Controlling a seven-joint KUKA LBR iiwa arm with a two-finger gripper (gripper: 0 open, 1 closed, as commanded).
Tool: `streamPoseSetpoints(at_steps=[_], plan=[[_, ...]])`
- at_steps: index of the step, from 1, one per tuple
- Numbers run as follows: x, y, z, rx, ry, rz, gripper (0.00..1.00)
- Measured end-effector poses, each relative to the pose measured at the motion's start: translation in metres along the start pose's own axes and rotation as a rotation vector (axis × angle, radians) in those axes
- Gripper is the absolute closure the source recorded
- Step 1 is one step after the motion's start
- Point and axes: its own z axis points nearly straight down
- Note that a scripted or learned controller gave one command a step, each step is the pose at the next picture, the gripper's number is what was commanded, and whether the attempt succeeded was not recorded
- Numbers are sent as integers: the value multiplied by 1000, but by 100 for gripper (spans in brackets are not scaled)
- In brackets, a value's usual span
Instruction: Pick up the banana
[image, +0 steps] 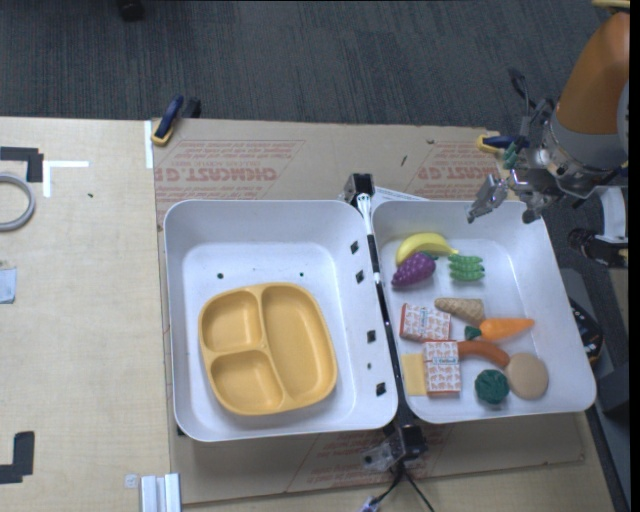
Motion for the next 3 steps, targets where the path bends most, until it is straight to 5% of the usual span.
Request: streamPoseSetpoints(at_steps=[1, 2, 3], plan=[[44, 13, 113, -8, 0, 53, 0], [45, 14, 103, -9, 1, 50, 100], [45, 14, 103, -9, 1, 49, 0]])
